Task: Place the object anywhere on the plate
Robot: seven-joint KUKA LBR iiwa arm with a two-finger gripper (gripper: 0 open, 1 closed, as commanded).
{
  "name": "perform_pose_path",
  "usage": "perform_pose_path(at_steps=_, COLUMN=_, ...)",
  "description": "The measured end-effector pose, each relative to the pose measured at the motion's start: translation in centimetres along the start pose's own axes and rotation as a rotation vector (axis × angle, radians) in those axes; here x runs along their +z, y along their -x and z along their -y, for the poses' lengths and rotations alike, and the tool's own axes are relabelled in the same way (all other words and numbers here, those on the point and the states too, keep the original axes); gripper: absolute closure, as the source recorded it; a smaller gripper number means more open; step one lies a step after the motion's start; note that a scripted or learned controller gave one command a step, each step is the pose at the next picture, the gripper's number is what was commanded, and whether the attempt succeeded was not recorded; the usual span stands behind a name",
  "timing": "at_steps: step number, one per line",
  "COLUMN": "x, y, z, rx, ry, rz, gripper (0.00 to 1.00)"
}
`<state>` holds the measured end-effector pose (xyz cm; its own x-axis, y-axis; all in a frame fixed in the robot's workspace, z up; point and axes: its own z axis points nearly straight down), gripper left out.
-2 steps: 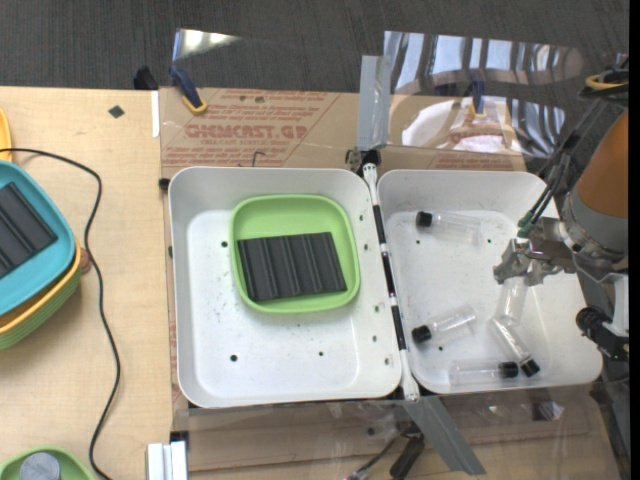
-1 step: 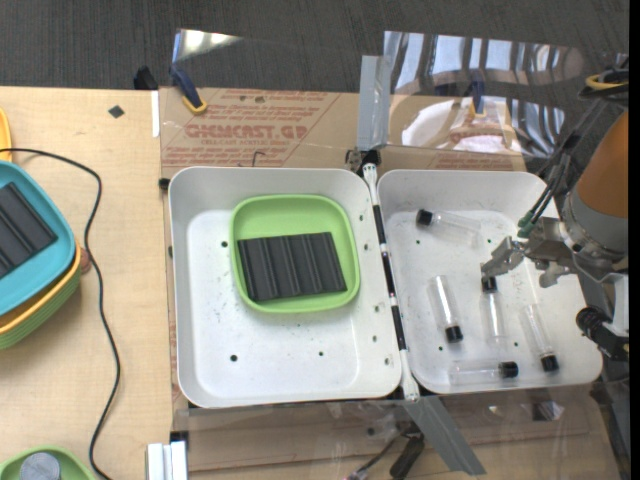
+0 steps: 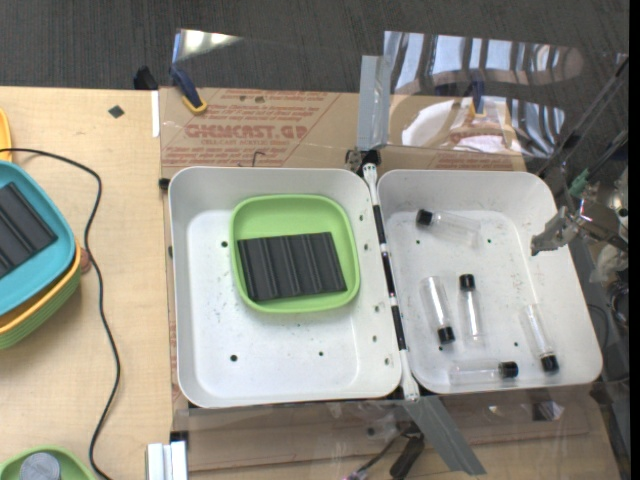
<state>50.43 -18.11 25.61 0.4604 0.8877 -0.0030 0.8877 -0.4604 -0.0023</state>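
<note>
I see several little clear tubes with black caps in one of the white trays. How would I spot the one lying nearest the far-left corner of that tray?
Start at the right white bin, beside the bin holding the green plate. Look toward its far-left corner: one clear tube lies there slantwise, its black cap pointing at that corner. It lies alone up there, while the other tubes cluster toward the near side of the bin.

This looked like a robotics lab or test workshop. A plain wooden desk (image 3: 70, 368) carried two shallow white bins (image 3: 200, 368) set side by side, fenced behind by a taped-up cardboard sheet (image 3: 260, 128) and clear plastic shields (image 3: 480, 68). One bin held a green plate (image 3: 295, 213) with a ribbed black insert, the other several clear tubes with black caps (image 3: 437, 308). A black cable (image 3: 100, 268) trailed across the desk beside stacked coloured trays (image 3: 40, 268), over dark carpet (image 3: 300, 8).
</note>
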Motion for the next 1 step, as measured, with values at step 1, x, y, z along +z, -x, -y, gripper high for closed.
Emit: perform_pose_path(at_steps=1, x=-6.3, y=1.93, z=-1.62, rx=0.326, ry=-0.002, rz=0.001, gripper=0.0)
